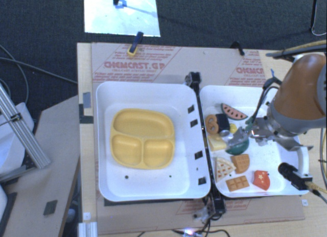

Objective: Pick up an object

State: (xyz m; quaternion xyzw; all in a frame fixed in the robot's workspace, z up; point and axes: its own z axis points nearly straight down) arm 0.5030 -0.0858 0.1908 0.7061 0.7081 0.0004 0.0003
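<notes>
My gripper (239, 139) hangs low over the middle of the right bin (265, 94). It is just above a teal rounded object (238, 150) and right of a pale yellow cheese wedge (216, 142). Several toy foods lie around it: a watermelon slice (233, 112), a brown pretzel (212, 124), a small black piece (223, 122), an orange toast piece (240, 163), a pizza slice (223, 168), a waffle (237, 183) and a red strawberry (261, 180). The gripper body hides whatever is directly under it.
The left bin (107, 144) holds a yellow divided plate (142, 138). A black hinge strip (200, 134) runs between the bins. The arm's orange band (306, 85) looms over the right bin's far right side. Cardboard (153, 62) lies under both bins.
</notes>
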